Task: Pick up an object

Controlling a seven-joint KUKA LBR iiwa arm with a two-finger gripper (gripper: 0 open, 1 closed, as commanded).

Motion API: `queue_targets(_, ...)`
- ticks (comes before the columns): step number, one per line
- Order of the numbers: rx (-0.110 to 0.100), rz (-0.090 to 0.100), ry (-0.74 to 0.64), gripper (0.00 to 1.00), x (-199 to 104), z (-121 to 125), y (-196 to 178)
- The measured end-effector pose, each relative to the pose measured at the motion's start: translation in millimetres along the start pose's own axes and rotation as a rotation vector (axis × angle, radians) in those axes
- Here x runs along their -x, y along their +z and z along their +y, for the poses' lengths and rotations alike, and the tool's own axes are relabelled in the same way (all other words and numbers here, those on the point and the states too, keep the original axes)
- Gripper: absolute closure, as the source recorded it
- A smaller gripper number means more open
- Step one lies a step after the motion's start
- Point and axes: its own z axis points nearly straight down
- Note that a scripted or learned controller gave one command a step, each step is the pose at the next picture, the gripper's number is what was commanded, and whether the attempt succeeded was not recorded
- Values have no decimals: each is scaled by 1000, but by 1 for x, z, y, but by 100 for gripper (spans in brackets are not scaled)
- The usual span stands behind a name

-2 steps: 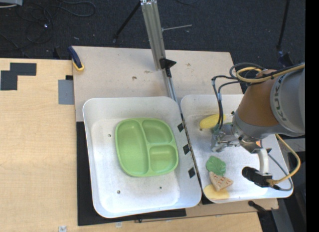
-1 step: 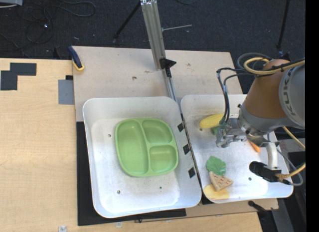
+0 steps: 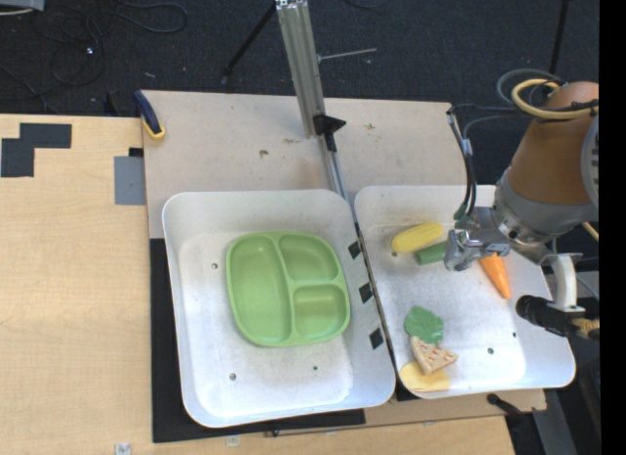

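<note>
At the near edge of the right bin (image 3: 533,370), a pizza slice (image 3: 431,355) is seen, lying partly over a pale yellow piece (image 3: 423,378). Just behind them lies a small green leafy piece (image 3: 424,323). These three are judged to be light plastic toys, stiff and a little slippery. They are flat and low, so a hold from above would be hard. They are well apart from the claw (image 3: 464,250).

Further back, in the middle of the same bin, an orange carrot (image 3: 496,274) lies just beside the claw, on its right side. It is narrow and tapered, and it is judged to be light and hard. It would best be taken across its thicker part, since the thin tip may slip out.

On the other side of the claw, a yellow corn (image 3: 418,238) lies with a small dark green block (image 3: 429,256) touching it. The green block is right next to the claw. The corn is rounded and may roll when pressed; a hold across its short width, near the middle, is advised.

The claw is low over the bin floor, between the green block and the carrot. Whether it is wide or narrow cannot be told, and nothing is seen held in it.

In the left bin (image 3: 186,248), a green divided plate (image 3: 289,288) is lying flat, well apart from the claw. It is wide and thin, so only its rim could be gripped.
</note>
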Motion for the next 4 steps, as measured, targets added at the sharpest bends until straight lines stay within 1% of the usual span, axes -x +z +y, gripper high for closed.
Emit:
queue_targets(1, 1, 0, -2, 100, -8, 4, -59)
queue_targets(2, -5, 2, -5, 100, -61, 11, -60)
queue_targets(3, -9, 2, -5, 100, -109, 21, -40)
queue_targets(4, -7, 2, -6, 100, -166, 25, -38)
